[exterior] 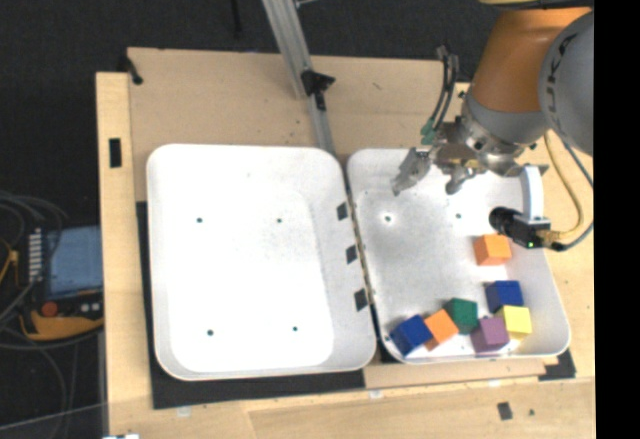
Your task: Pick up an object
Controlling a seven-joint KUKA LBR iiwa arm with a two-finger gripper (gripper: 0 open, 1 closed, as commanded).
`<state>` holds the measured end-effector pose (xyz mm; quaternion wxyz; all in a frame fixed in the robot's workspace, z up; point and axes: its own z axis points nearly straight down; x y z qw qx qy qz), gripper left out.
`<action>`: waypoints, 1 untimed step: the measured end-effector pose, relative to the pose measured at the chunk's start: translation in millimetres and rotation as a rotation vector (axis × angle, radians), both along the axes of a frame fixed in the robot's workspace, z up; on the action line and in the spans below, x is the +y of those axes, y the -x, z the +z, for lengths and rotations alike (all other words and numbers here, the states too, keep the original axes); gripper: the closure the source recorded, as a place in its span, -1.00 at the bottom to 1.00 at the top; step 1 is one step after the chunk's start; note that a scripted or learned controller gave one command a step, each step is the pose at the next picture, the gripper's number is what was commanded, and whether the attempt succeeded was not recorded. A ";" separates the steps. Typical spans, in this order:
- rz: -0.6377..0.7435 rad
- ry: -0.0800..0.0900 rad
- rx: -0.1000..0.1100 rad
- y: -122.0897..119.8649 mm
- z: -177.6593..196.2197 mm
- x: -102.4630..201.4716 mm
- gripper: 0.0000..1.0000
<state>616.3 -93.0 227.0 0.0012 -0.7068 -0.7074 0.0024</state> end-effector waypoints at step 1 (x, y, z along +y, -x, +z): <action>-0.004 0.000 -0.001 0.4 -43.2 2.6 -1.00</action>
